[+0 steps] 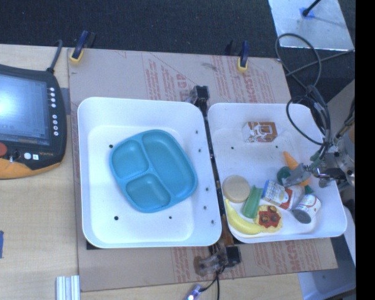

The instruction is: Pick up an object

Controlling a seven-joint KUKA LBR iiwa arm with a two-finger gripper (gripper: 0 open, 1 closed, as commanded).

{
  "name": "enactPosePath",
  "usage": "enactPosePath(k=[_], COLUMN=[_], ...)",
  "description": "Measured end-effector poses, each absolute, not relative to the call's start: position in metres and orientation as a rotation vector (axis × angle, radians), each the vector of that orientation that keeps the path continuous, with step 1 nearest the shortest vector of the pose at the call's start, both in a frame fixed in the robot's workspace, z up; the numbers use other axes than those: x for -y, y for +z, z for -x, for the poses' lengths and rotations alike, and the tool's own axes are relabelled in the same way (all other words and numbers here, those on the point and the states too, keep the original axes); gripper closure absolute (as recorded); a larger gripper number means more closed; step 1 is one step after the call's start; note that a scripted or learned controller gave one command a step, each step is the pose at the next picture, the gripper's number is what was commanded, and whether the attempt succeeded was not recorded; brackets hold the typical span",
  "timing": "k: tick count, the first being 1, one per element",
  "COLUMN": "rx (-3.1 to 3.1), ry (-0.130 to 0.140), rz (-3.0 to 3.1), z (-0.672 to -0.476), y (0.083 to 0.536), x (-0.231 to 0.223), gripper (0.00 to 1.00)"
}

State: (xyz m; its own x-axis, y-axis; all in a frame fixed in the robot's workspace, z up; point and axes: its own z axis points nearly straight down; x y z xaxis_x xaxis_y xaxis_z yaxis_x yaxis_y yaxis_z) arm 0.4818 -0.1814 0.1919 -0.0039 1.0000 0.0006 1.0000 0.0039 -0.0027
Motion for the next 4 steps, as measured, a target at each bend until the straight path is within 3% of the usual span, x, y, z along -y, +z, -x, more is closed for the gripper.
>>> enactPosePath(k=[1,2,3,4], rx=[2.227,2.224,2.212,2.221], ry=[0.004,0.001,0.018,-0.001], rz=[2.208,2.216,2.213,2.210], z=[-0.526,-0.601,-0.655,-0.591], y=[0.091,0.092,0.097,0.092], x=[0.181,0.158,0.152,0.194], gripper=[0.00,0.00,0.00,0.00])
